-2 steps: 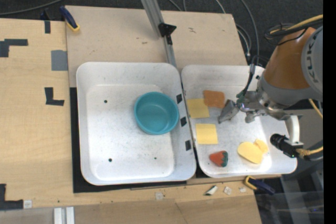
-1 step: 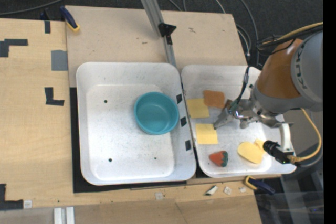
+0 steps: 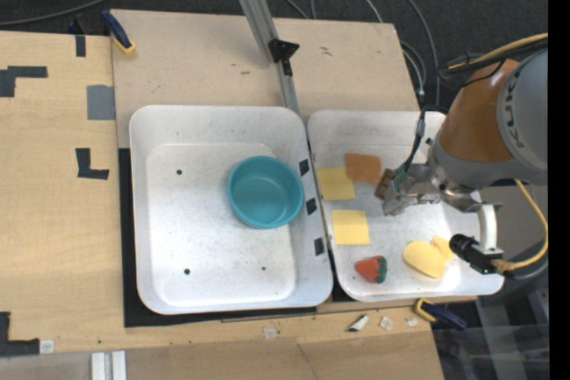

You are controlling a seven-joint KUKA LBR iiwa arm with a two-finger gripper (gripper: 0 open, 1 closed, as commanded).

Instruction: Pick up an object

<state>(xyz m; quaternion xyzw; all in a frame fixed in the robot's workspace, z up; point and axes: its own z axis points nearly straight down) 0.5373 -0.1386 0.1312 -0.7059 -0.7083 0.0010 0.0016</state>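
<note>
My gripper (image 3: pixel 389 194) hangs low in the right bin (image 3: pixel 392 127), close beside the right edge of a brown flat block (image 3: pixel 362 166). Two pale yellow squares lie left of it, one (image 3: pixel 337 184) near the bin's left wall and one (image 3: pixel 350 227) below that. A red strawberry-like toy (image 3: pixel 371 269) and a yellow lemon-shaped toy (image 3: pixel 426 258) rest near the bin's front. Nothing shows between the fingers.
The left bin (image 3: pixel 178 218) holds a teal bowl (image 3: pixel 264 190). A slanted metal pole (image 3: pixel 258 4) crosses behind the bins. Cables run along the back right, and the arm's orange-banded body (image 3: pixel 485 125) fills the right side.
</note>
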